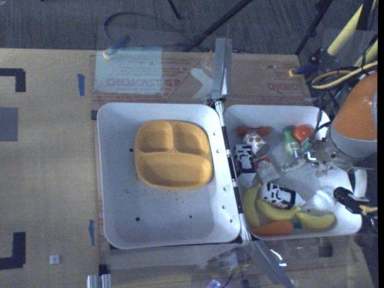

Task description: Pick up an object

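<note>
Looking down on my bench, I see the two white bins side by side. The left bin (pixel 120 209) carries one orange divided tray (pixel 174 153), lying flat near its upper middle, with three compartments facing up. The right bin (pixel 264 110) is crowded with small objects. Along its lower edge lie yellow bananas (pixel 273 210), and just below them an orange carrot (pixel 276 227). A small black and white cow-patterned item (pixel 279 195) sits beside the bananas. Higher in this bin I see a red and white toy (pixel 255 140), and a red and green object (pixel 297 135) to its right.

My arm (pixel 359 125) comes in from the right, over the right side of this bin. The gripper (pixel 312 158) is low among the clutter near the red and green object. Whether it grips anything, I cannot tell, because the metal parts are too blurred.
</note>
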{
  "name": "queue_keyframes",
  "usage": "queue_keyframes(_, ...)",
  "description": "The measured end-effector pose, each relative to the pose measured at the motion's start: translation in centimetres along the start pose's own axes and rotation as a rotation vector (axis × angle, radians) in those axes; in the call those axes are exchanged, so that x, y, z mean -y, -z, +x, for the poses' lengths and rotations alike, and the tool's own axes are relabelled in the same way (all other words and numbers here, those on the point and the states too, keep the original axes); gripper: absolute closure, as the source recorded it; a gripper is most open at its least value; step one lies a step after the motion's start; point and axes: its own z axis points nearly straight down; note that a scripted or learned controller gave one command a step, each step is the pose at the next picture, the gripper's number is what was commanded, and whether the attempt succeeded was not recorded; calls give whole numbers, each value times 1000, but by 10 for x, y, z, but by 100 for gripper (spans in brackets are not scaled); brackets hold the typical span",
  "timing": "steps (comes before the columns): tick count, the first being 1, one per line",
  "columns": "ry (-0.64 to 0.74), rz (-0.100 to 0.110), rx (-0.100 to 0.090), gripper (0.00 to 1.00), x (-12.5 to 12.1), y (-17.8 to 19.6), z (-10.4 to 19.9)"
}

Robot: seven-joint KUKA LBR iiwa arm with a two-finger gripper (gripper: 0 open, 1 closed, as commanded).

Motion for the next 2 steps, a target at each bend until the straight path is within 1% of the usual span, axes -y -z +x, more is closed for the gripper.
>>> queue_keyframes(1, 120, -1, 0, 0, -84, -9, 37)
queue_keyframes(2, 124, -5, 3, 100, -86, 2, 38)
